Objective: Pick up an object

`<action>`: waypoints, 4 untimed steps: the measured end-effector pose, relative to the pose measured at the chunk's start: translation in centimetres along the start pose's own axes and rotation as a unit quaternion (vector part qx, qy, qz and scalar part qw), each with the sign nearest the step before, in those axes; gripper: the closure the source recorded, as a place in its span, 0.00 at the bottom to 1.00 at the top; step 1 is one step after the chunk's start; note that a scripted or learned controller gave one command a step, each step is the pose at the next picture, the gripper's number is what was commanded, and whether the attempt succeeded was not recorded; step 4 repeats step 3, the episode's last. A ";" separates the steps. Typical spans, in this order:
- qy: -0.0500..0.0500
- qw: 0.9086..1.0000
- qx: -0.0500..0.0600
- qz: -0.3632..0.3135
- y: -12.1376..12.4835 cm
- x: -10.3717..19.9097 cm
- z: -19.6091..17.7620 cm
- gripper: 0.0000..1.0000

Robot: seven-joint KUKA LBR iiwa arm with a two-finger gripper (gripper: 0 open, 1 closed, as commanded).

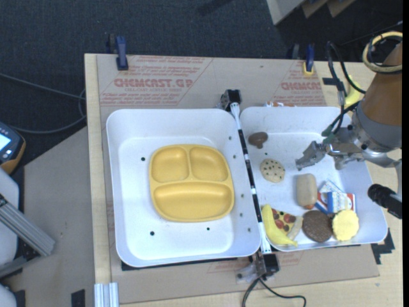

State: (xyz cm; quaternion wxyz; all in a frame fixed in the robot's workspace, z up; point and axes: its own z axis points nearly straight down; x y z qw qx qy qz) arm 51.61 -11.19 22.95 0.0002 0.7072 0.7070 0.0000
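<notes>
Where the surface (192, 75) comes nearest the camera, at the bottom of the view, the front rims of two shallow white bins sit side by side, joined by a black clip (265, 263) at their shared corner. In the left bin (121, 171) a yellow divided plate (191, 182) lies flat in the middle, with nothing else on it. Along the front of the right bin (287, 117), from left to right, lie a banana (275, 231) hugging the dividing wall, a pizza slice (287, 220) just beside it, a dark brown round cookie (316, 226) and a yellow round piece (346, 224) touching that cookie. Just behind them sit a small red, white and blue packet (333, 201) and a tan bread roll (306, 190), upright on its long axis. Farther back, a pale chocolate-chip cookie (273, 170) lies near the dividing wall, and beyond it a small brown lump (257, 139) rests close to the bin's far left corner. The pincer (311, 155) hangs over the middle of the right bin, just above the roll and to the right of the pale cookie, pointing left; its fingers look slightly spread, with nothing between them. Behind it the grey arm (383, 107) reaches in from the right. Two blue clamps (119, 50) grip the far edge of the surface.
</notes>
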 end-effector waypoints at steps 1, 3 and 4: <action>0.003 1.000 -0.001 -0.002 -1.9 -2.0 13.8 0.00; 0.000 1.000 -0.005 -0.004 1.5 3.3 4.0 1.00; 0.000 1.000 -0.005 -0.004 1.5 3.3 4.0 1.00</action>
